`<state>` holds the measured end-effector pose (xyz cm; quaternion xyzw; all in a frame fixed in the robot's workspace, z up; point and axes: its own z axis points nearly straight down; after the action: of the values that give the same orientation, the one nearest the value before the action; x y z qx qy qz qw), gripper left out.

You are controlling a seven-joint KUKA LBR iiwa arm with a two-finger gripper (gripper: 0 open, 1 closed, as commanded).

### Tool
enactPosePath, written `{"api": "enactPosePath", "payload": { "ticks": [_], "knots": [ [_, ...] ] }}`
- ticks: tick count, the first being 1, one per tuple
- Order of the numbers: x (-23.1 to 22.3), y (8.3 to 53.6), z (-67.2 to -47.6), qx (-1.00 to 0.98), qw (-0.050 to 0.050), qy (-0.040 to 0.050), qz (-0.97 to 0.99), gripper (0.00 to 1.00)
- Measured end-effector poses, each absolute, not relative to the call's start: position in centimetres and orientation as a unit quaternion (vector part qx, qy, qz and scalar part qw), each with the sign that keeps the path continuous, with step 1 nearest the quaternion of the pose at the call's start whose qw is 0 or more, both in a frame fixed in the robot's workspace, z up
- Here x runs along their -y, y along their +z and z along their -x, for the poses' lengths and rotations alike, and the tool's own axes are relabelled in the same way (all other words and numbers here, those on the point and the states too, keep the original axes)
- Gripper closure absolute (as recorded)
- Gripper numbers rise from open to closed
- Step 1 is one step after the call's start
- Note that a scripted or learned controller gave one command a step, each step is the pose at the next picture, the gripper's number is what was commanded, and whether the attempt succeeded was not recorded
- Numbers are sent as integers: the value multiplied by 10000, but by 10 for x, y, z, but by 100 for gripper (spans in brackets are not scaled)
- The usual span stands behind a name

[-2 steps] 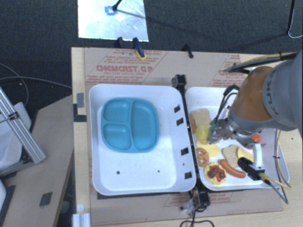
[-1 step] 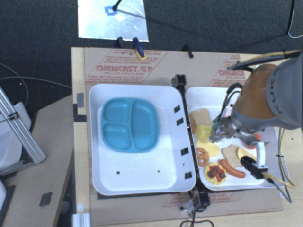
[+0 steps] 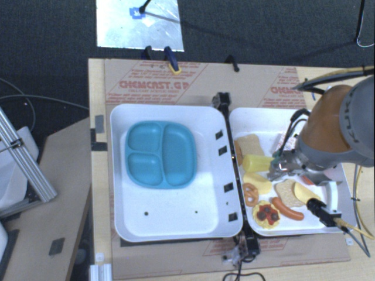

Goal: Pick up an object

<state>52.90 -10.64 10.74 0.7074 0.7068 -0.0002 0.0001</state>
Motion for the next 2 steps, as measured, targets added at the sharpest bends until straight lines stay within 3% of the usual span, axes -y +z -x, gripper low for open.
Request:
{"api": "enactPosePath", "payload": {
  "ticks": [1,2],
  "knots": [
    [18,188,-511,-7106,8,24,-7036,100],
    [-74,184,-528,-7120,-4,23,-7022,100]
  ]
}}
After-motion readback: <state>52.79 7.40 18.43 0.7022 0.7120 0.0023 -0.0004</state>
